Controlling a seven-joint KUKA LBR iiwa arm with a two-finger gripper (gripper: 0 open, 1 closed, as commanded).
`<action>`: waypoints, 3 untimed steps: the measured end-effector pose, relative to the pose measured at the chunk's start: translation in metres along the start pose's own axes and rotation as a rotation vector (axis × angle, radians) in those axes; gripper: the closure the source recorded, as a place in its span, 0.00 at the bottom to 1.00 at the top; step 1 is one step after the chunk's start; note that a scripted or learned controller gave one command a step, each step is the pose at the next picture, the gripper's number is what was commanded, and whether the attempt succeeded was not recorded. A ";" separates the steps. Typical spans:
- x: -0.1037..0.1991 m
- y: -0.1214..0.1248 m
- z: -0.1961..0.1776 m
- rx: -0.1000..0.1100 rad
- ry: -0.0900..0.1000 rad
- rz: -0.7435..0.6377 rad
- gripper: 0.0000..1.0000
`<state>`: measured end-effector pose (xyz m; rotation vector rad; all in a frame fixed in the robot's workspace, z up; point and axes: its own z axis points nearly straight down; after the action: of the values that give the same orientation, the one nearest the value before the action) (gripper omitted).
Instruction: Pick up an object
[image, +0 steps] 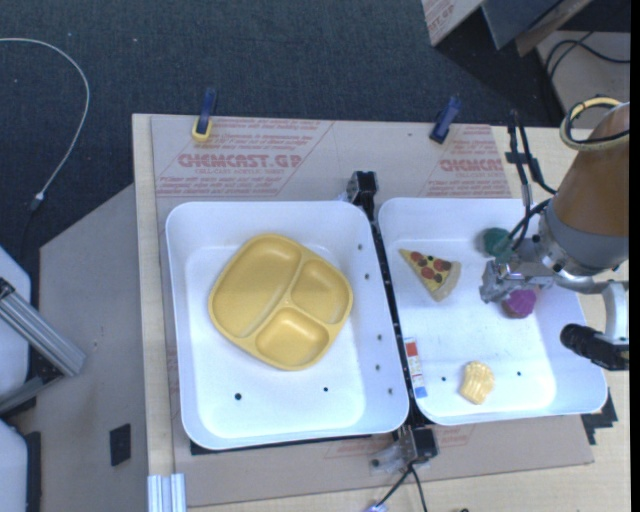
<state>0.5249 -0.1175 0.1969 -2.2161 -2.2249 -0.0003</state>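
Nearest, in the right bin (560, 400): a small yellow toy (478, 382) and, by the left wall, a red-and-blue strip (413, 365) too small to identify; in the left bin (190, 330), a yellow divided plate (282, 300). Farther back, the gripper (508, 282) low over a purple object (519, 301), covering its top; impossible to tell whether touching, spread or closed. Alongside, a pizza slice toy (432, 272); beyond, a green object (494, 240) half hidden behind cables.
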 end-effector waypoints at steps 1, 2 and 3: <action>0.052 0.021 -0.014 -0.004 -0.001 -0.002 1.00; 0.102 0.034 -0.006 -0.003 -0.001 0.000 1.00; 0.151 0.040 -0.006 -0.003 -0.001 0.000 1.00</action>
<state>0.5642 0.0334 0.2033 -2.2174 -2.2268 -0.0023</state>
